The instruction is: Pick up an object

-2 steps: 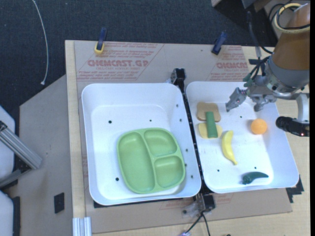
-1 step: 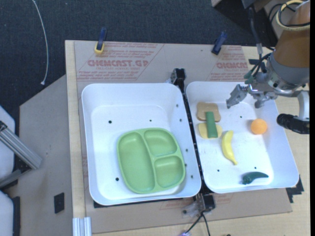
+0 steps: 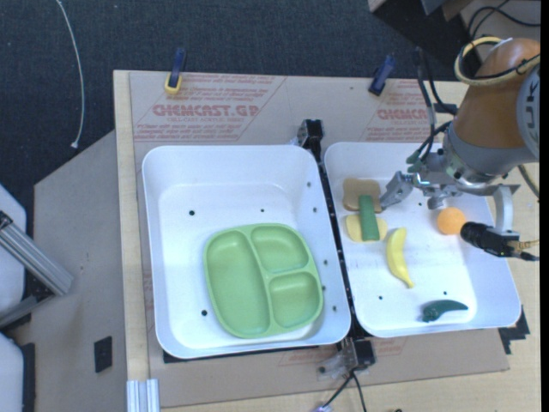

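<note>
In the right bin (image 3: 480, 320) lie a yellow banana (image 3: 397, 256), an orange ball (image 3: 450, 221), a dark green pepper (image 3: 443, 310), a tan bread-like piece (image 3: 360, 190) and a green block (image 3: 369, 218) resting on a pale yellow piece (image 3: 354, 227). My gripper (image 3: 416, 194) hangs over the back of this bin, between the tan piece and the orange ball. Its fingers (image 3: 394, 190) are spread open with nothing between them. The banana lies just in front of it.
The left bin (image 3: 171, 178) holds a green divided plate (image 3: 262, 277). A black clip (image 3: 310, 132) sits at the back where the two bins meet. Blue clamps (image 3: 176, 69) hold the board's far edge.
</note>
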You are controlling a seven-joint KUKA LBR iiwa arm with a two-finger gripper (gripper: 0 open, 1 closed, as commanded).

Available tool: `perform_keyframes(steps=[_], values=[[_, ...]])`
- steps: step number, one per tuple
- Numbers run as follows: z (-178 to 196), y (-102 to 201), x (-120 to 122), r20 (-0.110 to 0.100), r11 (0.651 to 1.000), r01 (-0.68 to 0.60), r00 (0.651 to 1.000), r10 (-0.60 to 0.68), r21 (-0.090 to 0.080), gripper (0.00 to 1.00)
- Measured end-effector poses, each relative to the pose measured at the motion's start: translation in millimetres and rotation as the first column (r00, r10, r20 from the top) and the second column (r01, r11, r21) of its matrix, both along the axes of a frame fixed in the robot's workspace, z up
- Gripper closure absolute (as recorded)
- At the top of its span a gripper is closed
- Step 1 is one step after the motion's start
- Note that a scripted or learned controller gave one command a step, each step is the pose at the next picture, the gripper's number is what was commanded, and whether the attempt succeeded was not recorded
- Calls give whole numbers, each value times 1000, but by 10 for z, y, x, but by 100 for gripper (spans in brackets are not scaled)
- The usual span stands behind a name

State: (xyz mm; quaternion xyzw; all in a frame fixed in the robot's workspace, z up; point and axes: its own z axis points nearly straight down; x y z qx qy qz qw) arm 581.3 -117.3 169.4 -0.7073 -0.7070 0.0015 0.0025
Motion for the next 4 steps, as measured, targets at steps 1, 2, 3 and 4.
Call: perform_keyframes(steps=[1, 2, 3, 4], values=[[-564, -83, 39, 0, 1000, 1, 1000, -1, 0, 0], [-795, -82, 73, 11, 1000, -1, 1000, 1, 0, 0], [-718, -79, 64, 11, 1000, 1, 1000, -1, -1, 100], [-273, -28, 25, 9, 1000, -1, 1000, 1, -3, 100]])
